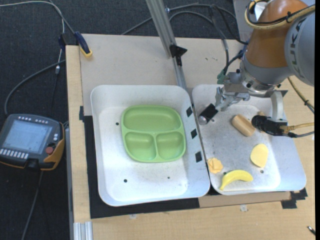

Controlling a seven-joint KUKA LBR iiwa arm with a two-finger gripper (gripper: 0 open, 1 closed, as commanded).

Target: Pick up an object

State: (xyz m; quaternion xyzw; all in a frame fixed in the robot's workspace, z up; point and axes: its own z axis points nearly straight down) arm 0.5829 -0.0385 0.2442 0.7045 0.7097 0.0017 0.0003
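The right bin (287, 171) holds a tan cylinder (243, 125), a yellow banana (236, 177), a flat yellow oval piece (259, 155) and a small orange-yellow lump (215, 165). My gripper (209, 112) hangs low over the bin's upper left corner, close to the wall shared with the left bin. It is left of the tan cylinder and apart from it. I see nothing held in it. The arm's grey wrist and orange band rise above it to the right.
A green divided plate (152, 133) lies in the left bin (107, 184). A slanted metal post (165, 29) stands behind the bins. A black connector with cables (267, 124) hangs beside the cylinder. A teach pendant (30, 141) lies on the floor at left.
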